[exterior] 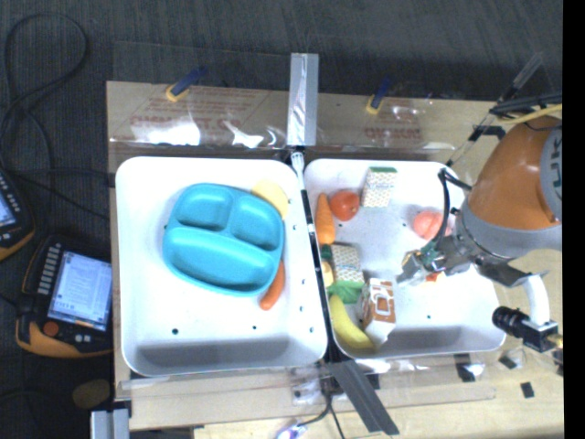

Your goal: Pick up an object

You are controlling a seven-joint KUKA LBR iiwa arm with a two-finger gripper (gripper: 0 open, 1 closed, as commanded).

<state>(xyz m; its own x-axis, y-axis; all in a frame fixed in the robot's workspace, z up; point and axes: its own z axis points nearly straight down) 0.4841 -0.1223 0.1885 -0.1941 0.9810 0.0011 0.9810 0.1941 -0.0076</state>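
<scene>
My gripper [420,266] hangs low over the right bin [457,323], near its right wall, below a pink round object [426,221]. To its left lie a brown carton [380,303], a banana [346,323], a green item [345,291] and a speckled block [346,262]. Farther back are a red tomato [344,204], a carrot [324,220] and a speckled box with a green edge [378,187]. The arm's orange band [516,176] hides the bin's right rim.
The left bin [146,337] holds a blue divided plate [225,236], a yellow piece [271,195] behind it and an orange carrot [273,288] at its right. A ridge [311,273] divides the two bins. Cables and a handheld device lie off the bench's left.
</scene>
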